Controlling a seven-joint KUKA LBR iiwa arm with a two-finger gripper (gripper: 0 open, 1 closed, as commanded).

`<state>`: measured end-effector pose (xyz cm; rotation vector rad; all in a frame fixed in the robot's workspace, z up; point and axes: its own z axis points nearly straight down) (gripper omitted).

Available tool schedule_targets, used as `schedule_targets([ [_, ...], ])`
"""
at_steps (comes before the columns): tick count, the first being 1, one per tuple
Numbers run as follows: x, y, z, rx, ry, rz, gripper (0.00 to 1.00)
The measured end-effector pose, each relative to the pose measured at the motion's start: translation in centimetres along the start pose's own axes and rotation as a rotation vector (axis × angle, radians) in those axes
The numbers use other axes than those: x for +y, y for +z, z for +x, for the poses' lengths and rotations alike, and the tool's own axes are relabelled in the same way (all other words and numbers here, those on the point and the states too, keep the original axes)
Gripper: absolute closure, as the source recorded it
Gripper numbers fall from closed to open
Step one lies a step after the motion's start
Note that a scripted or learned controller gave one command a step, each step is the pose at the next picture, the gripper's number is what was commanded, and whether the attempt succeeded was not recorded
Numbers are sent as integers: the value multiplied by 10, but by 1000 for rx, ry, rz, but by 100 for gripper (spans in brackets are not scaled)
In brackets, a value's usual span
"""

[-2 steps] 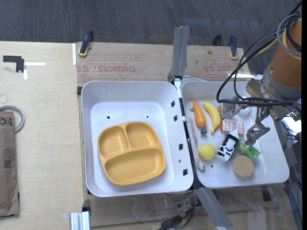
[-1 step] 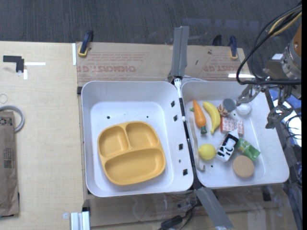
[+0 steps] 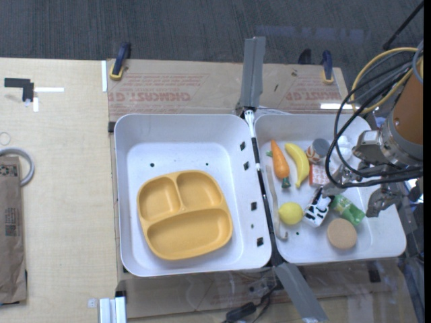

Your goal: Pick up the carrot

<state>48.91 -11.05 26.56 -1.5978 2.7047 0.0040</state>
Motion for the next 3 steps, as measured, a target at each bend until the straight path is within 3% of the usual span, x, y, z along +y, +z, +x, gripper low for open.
schedule_targets([
  [1,-28,-100,-11,-2,-559,3,0],
  [2,2,-12,19,-2,-853,-1,0],
  [3,-60,-2,17,-4,-1258,1,0],
])
